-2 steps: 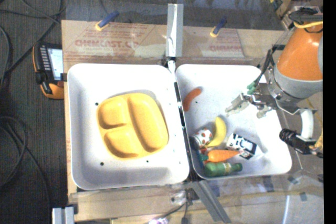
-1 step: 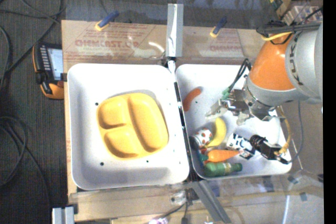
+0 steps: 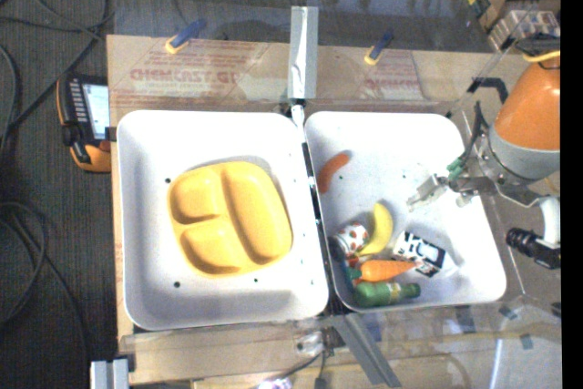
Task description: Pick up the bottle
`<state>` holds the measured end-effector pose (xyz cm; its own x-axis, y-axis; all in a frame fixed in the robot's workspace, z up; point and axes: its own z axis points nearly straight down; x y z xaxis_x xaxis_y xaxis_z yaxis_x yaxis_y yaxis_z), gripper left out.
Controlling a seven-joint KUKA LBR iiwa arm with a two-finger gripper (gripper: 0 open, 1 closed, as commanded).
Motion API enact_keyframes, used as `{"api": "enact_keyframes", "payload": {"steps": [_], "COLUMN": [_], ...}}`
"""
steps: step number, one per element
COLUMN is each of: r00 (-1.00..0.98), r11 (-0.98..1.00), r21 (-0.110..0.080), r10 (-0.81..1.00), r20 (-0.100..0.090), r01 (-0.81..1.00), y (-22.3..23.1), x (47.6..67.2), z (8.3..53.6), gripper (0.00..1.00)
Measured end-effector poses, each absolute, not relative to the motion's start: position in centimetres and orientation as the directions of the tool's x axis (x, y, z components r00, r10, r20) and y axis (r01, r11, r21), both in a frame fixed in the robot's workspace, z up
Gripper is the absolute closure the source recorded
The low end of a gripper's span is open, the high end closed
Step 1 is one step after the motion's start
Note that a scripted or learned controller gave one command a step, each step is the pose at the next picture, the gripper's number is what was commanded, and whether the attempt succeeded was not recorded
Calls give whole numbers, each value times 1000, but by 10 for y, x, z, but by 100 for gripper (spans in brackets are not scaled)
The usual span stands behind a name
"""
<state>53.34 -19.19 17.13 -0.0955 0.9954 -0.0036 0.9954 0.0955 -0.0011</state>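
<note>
Worktop [image 3: 209, 68] carried two shallow white bins side by side. Left bin [image 3: 146, 196] held a yellow sectioned tray [image 3: 232, 216], lying flat near the middle. Right bin [image 3: 465, 278] held the small items, bunched along its near edge.

Arm [image 3: 533, 118] came in from the right, grey with the orange band, reaching over the right bin's far right side. Tool [image 3: 428, 189] hung above bare bin floor, well apart from the cluster; could not tell whether it was wide or narrow, and nothing showed in it.

Green bottle [image 3: 387, 292] lay on its side against the right bin's near wall, touching a carrot [image 3: 387, 270] just behind it. Banana [image 3: 381, 226] sat above those, beside a small red-and-white can [image 3: 354, 240]. Black-and-white packet [image 3: 424, 252] lay right of the carrot. An orange sausage-shaped piece [image 3: 332, 168] sat alone near the divider.
</note>
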Motion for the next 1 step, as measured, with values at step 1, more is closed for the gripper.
{"api": "enact_keyframes", "payload": {"steps": [1], "r00": [-49], "r11": [49], "r21": [13], "r10": [999], "r20": [-7], "r01": [999], "y": [-135], "x": [587], "z": [91], "gripper": [0]}}
